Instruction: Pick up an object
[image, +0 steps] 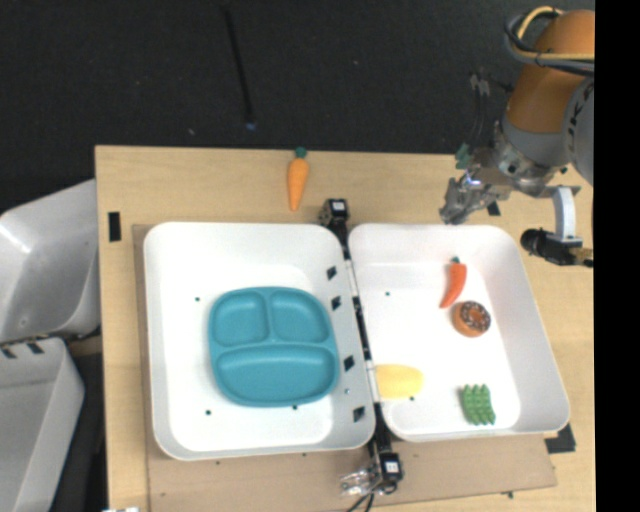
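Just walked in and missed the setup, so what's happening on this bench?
A grey and orange arm has its gripper above the back rim of the right bin, nothing between its fingers. That bin holds a red chili, a round brown piece, a yellow piece and a green piece.

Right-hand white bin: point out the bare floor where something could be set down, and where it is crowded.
The right-hand white bin has bare floor across its left and middle, between the centre divider and the red chilli pepper. The right side is crowded: chilli, round brown doughnut, knobbly green block. The yellow lemon-shaped piece takes the lower left corner.
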